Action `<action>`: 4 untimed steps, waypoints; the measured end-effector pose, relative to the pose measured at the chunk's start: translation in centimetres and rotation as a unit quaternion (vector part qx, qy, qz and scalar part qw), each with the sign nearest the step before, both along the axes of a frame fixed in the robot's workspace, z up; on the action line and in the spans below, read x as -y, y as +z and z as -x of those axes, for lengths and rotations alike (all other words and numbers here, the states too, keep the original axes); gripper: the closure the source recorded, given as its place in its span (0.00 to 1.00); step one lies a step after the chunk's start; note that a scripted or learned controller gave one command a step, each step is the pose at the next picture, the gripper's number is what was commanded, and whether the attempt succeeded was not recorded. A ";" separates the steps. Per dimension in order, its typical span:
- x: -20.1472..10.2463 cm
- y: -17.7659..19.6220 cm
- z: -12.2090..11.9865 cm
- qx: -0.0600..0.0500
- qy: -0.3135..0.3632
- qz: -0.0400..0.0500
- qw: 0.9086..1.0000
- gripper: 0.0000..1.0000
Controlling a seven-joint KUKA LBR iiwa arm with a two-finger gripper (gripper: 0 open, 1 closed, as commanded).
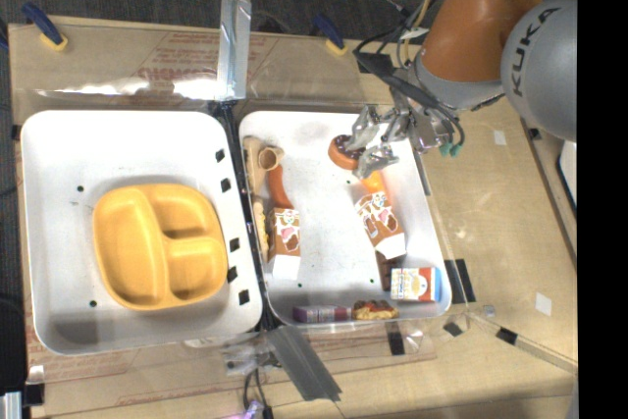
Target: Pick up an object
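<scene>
A small carton [412, 284] is seen at the right bin's [324, 294] near edge. Farther back, the gripper [373, 144] is held over a brown ring [343, 152], apparently touching; its grip cannot be told.

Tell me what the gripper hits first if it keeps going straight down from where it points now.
Probably the orange ring-shaped object at the right bin's far end: the gripper hangs right over or beside it. Depth is unclear from this slanted view.
</scene>
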State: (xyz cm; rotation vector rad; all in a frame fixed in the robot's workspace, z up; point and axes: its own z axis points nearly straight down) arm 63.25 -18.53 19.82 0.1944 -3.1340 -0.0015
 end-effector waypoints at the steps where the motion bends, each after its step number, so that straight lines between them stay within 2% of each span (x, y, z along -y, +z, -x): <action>1: -2.5 3.2 2.0 0.001 -0.128 0.001 0.992 1.00; 2: -2.0 3.2 10.3 0.001 -0.231 0.001 0.973 1.00; 3: -1.5 -3.3 2.5 -0.002 -0.220 0.000 0.975 1.00; 4: -3.7 -2.9 9.3 0.000 -0.302 0.001 0.953 1.00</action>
